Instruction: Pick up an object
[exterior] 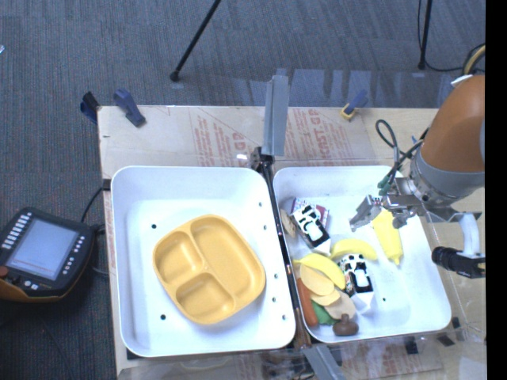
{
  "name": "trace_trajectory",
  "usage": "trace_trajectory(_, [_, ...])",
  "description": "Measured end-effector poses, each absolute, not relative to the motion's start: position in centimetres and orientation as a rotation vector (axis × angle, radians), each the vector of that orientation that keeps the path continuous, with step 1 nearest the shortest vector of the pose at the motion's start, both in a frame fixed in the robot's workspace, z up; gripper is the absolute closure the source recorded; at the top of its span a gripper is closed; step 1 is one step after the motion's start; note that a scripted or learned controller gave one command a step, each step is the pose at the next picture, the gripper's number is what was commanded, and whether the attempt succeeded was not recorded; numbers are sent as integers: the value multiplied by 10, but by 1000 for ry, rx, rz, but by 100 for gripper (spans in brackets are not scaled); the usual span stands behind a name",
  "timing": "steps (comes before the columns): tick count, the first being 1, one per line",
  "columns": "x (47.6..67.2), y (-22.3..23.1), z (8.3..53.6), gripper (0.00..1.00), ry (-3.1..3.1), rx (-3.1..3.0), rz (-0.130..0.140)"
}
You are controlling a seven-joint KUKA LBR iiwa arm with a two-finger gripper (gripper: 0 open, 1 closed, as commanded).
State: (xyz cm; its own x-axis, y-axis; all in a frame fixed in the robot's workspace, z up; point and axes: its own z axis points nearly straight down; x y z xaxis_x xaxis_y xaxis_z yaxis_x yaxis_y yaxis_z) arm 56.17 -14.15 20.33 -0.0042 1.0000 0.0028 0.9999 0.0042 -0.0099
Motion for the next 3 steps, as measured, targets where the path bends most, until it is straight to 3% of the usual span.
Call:
trace_trajectory(1, [540, -142, 97, 0, -2412, -2012, 0])
trace_trajectory(2, [497, -132, 83, 0, -2572, -1791, 3])
trace_trajectory(3, [498, -133, 91, 100, -2565, -1796, 2])
